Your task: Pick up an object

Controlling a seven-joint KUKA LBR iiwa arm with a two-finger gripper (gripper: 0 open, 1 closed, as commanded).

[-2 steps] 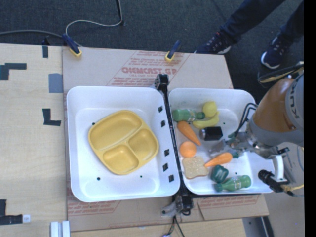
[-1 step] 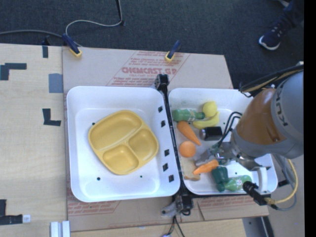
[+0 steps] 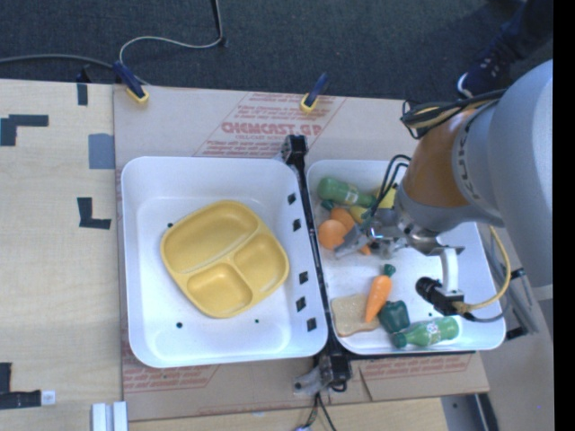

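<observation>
My gripper (image 3: 361, 239) is low in the right bin (image 3: 481, 250), near its left side. Its tip is right beside an orange ball-shaped fruit (image 3: 331, 233). A second small orange piece (image 3: 342, 215) lies just above that. A green bottle-shaped toy (image 3: 340, 189) lies at the bin's back left. Toward the front are a carrot (image 3: 377, 296), a slice of bread (image 3: 351, 314), a dark green piece (image 3: 393, 315) and a light green bottle (image 3: 426, 332). The arm's wrist hides whatever lies under it.
The left bin (image 3: 144, 241) holds a yellow divided plate (image 3: 225, 257). A black divider with clips (image 3: 304, 241) runs between the bins. The arm's grey and orange body (image 3: 467, 164) covers the right bin's back right. A black cable part (image 3: 436, 293) hangs by the carrot.
</observation>
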